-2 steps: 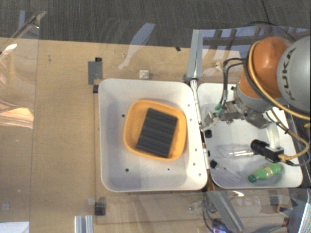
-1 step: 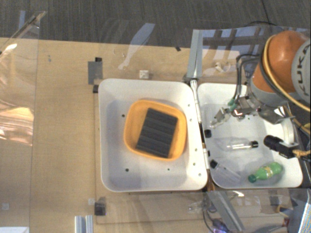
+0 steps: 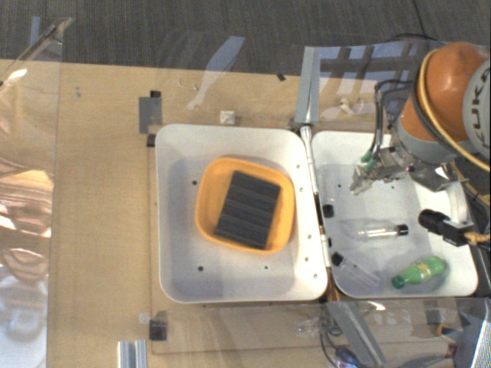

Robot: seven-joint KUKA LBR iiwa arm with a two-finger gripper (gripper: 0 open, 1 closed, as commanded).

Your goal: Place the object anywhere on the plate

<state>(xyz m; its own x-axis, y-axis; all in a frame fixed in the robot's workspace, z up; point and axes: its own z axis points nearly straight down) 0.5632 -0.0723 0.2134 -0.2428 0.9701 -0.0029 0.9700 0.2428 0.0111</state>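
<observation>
We record 2 shallow white bins side by side on a wooden bench (image 3: 92, 205).

Left bin (image 3: 173, 205): 1 orange plate (image 3: 205, 205), set near the centre. It bears 1 dark grey ribbed block (image 3: 247, 209), which lies flat, slightly turned, and wholly inside the plate's rim.

Right bin (image 3: 337, 152): 1 green bottle (image 3: 419, 273), on its side near the lower right corner. 1 clear tube with a black cap (image 3: 380, 231) lies across the middle, apart from the bottle.

We note 1 gripper (image 3: 367, 176) over the right bin's upper half, above the tube and well apart from the bottle. The grey arm with its orange band reaches in from the right.
</observation>
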